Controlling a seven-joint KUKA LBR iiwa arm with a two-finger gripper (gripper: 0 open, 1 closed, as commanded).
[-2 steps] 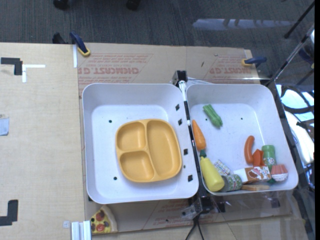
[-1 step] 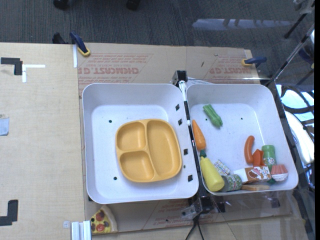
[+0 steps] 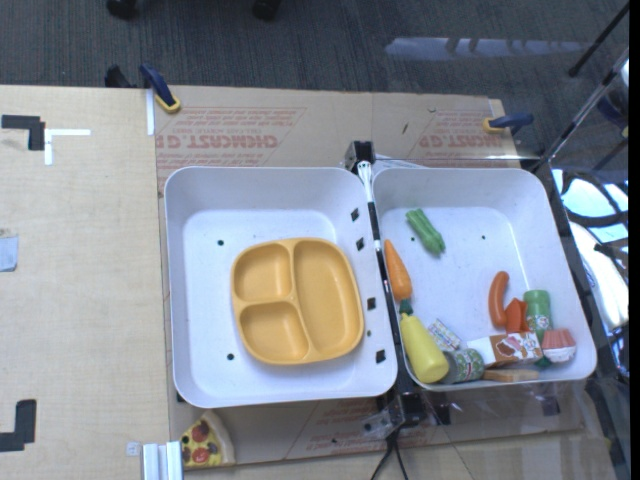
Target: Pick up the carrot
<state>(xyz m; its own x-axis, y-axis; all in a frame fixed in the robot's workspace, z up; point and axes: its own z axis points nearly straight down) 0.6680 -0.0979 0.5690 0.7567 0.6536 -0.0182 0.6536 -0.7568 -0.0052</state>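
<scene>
The flattened brown cardboard sheet (image 3: 300, 128) under the two bins carries red printing that appears reversed and upside down, so it cannot be read with confidence; a small packet (image 3: 515, 348) in the right bin has a red-and-white label whose writing is too small to make out. The orange plastic carrot (image 3: 398, 271) lies in the right white bin (image 3: 535, 193), close against its left wall, just beside the divide between the bins. Its long axis runs roughly from the far side toward the near side of the bench, tilted a little; the narrow tip points up the view and the thicker end points down it, where a bit of green meets a yellow plastic squeeze bottle (image 3: 422, 350). A green plastic vegetable (image 3: 425, 231) lies apart from it, farther back in the same bin. An orange-red sausage-shaped toy (image 3: 498, 298), a green can (image 3: 537, 308) and other small items crowd the bin's near right corner. The left white bin (image 3: 190, 208) holds a yellow three-compartment plate (image 3: 297, 299). Nothing here tells the state of the end effector.
</scene>
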